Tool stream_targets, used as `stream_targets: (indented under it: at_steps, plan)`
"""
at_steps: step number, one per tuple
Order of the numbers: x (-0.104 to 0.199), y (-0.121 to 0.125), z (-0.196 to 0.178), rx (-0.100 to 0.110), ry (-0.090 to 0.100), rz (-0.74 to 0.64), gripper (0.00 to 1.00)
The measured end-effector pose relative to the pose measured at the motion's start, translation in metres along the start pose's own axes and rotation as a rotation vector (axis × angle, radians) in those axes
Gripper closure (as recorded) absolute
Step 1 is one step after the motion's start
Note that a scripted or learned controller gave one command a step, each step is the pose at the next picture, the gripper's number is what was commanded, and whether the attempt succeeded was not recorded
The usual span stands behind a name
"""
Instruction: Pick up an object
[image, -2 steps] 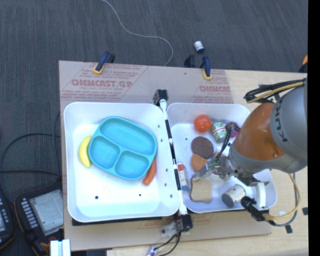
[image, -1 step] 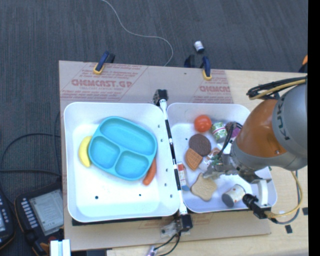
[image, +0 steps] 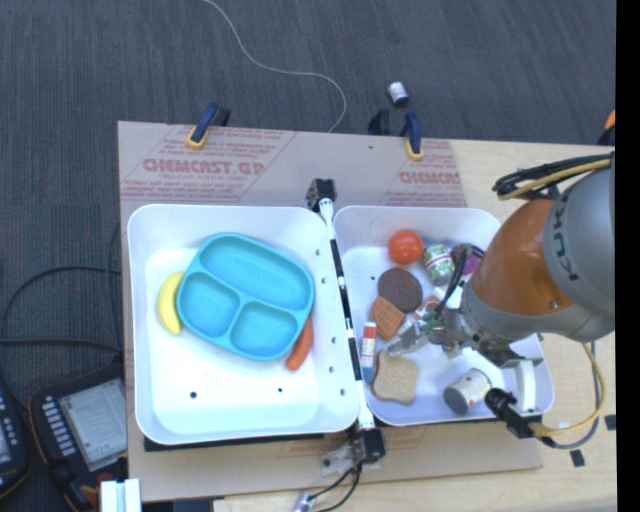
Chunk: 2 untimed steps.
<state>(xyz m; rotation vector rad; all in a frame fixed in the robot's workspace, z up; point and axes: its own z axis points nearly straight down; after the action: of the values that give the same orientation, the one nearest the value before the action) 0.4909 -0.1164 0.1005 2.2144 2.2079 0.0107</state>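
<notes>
toast slice (image: 396, 379): tan play-food piece, lying flat on the floor of the right bin (image: 480, 218), just beside the divider rail (image: 340, 290) at the near end.
handling, judged: likely light moulded plastic or foam, stiff enough not to sag, matte and not slippery, not fragile. flat and low, so little edge stands up to catch; best taken across two opposite edges at the middle of the slice, coming straight down.
neighbours, placed from the toast slice: brown round cookie (image: 401, 288) beyond it; an orange-brown wafer-like piece (image: 387, 318) between cookie and toast; a small white-and-red tube (image: 368, 345) just beside it against the divider rail; red tomato-like ball (image: 405, 246) at the far end; green-and-white ball (image: 438, 262) beside the red one; a white cup with dark mouth (image: 465, 391) on its side, on the arm's side of the toast.
gripper (image: 425, 330): low in the right bin, just beyond the toast slice and apart from it. fingers: blurred among clutter; cannot tell whether spread or pressed together; nothing seen pinched.
left bin (image: 150, 330): blue divided plate (image: 244, 296), banana (image: 168, 302) at its outer side, carrot (image: 299, 347) toward the divider rail.
risk, judged: crowding by tube and wafer may foul one finger.
</notes>
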Motion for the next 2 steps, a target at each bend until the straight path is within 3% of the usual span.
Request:
stream_targets:
  at_steps: [1, 2]
  plan:
    - [0.0006, 0.0009, -0.0100, -0.001, 0.001, -0.001, 1.00]
    - [0.0008, 0.0008, -0.0099, 0.000, 0.001, -0.001, 0.00]
